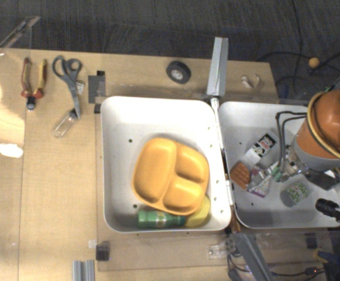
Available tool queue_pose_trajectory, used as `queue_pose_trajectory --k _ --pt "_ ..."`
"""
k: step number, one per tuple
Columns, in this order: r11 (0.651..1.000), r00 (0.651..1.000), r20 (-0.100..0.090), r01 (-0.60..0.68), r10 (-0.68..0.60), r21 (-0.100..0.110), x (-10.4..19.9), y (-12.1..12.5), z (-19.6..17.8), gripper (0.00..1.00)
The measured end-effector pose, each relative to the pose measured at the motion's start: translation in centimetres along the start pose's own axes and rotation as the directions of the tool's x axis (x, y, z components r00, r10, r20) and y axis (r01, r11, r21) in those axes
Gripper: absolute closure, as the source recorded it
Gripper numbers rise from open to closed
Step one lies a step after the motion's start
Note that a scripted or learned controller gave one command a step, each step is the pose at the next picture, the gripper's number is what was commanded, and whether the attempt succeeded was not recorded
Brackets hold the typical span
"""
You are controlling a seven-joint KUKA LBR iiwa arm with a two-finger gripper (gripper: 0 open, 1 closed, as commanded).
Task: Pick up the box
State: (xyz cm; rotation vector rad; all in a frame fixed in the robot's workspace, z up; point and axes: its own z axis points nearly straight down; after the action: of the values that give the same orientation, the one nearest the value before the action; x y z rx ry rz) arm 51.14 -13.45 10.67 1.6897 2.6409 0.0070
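Claw point(285, 172) low in the right bin point(240, 212), at frame right; open or closed, impossible to tell. Left of it, yellow tray point(171, 174) in the left bin point(117, 157), over a green can point(157, 218). Small white box point(262, 147) just upper left of the claw, not gripped. Probably still approaching; next, centring over the box, then closing. Dark label, unreadable.

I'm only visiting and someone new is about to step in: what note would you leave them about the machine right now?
Arm: over the right bin; I can't tell how its jaws stand.
Box: small, lying in the right bin beside a brown item and other small packets, not lifted.
Left bin: yellow divided tray over a green can.
Done: nothing visible yet. Left: grasp and raise the box.
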Motion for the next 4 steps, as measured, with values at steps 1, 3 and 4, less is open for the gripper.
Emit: queue_pose_trajectory --k 1,3,4 --pt "1.0 1.0 0.004 0.001 -0.001 -0.008 -0.1 0.4 -1.2 1.0" --pt "0.969 0.969 0.0 -0.248 0.248 0.002 4.7 6.0 -7.9 0.0" --pt "0.973 0.974 0.009 -0.228 0.228 -0.022 3.8 0.1 0.5 0.0"
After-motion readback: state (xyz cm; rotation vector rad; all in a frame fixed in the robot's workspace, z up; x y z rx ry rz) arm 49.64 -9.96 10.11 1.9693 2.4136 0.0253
